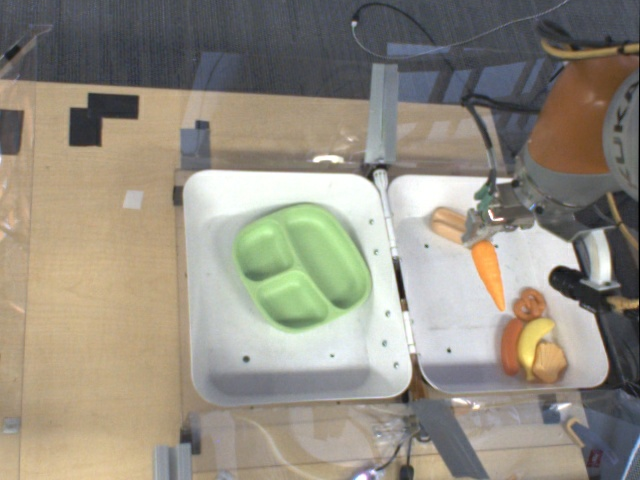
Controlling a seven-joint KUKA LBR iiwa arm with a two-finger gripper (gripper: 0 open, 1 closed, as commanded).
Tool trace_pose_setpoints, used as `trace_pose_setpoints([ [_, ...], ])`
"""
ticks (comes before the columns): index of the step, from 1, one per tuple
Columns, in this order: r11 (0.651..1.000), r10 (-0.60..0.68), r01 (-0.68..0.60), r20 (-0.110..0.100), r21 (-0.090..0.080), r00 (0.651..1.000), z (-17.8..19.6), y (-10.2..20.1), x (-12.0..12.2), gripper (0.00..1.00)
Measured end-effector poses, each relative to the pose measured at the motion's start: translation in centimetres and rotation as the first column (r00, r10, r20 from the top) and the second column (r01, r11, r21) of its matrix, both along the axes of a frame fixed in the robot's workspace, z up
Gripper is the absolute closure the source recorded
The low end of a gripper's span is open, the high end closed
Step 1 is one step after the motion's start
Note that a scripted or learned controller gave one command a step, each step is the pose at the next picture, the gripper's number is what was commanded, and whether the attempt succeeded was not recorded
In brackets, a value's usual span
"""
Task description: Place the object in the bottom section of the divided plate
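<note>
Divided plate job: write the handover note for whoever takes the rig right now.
Hand: low in the right bin, at the carrot's top end beside the bread roll; grip state unclear.
Divided plate: green, in the left bin, nothing in its sections.
Also in the right bin: pretzel, banana, sausage.
Done: nothing placed.
Left: secure an object, carry it to the plate's bottom section.

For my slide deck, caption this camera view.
Gripper hovers by a carrot in the right bin; green divided plate waits left.

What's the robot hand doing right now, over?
Hand low in right bin, at carrot's top end, beside hot dog bun. Grip unclear. Green divided plate in left bin, bottom section bare. Path across looks clear.
</note>
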State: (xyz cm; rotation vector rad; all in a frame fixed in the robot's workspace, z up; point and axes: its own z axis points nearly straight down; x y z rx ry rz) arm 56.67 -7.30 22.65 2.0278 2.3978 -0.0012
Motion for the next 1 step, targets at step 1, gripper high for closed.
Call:
trace_pose_setpoints([
  [1, 0.959, 0.284, -0.284, 0.000, 0.001, 0.959, -4.36, 7.78, -1.01, 1.00],
])
